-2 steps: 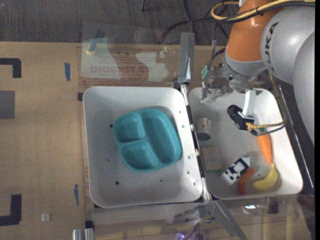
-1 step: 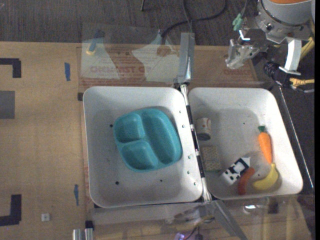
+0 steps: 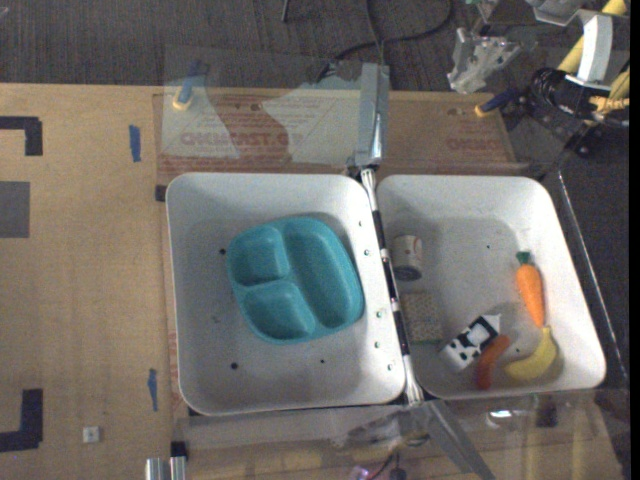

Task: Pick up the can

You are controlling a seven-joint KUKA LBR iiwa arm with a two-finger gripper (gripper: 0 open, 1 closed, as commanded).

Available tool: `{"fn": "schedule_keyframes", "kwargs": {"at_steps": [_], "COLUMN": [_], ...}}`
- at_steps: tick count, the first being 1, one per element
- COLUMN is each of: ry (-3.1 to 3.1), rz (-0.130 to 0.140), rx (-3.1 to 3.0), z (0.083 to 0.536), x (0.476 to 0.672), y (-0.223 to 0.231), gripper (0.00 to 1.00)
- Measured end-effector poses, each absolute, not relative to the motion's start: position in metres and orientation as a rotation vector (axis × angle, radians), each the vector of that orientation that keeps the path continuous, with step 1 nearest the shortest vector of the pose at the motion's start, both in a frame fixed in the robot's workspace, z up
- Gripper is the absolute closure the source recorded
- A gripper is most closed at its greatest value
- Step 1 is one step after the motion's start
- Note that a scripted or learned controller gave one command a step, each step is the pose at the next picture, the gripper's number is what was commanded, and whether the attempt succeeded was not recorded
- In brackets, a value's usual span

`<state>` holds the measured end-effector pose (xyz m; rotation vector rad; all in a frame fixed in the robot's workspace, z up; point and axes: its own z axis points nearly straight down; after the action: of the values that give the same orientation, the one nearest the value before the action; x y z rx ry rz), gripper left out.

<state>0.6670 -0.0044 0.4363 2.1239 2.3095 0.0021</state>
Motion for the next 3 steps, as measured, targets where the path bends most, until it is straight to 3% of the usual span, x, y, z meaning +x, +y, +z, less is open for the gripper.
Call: {"fn": "schedule_keyframes", "kwargs": {"at_steps": [1,2,3], "ry": [2.546,2.615,2.721], "rz": [0.002,0.001,0.006], "rx": [1.836,1.736,1.559], "z": [0.436,0.436,0.436], "x": [0.667,0.667,0.667], "y": [0.057,0.054,0.131], "gripper": [1.0,1.0,1.0]}}
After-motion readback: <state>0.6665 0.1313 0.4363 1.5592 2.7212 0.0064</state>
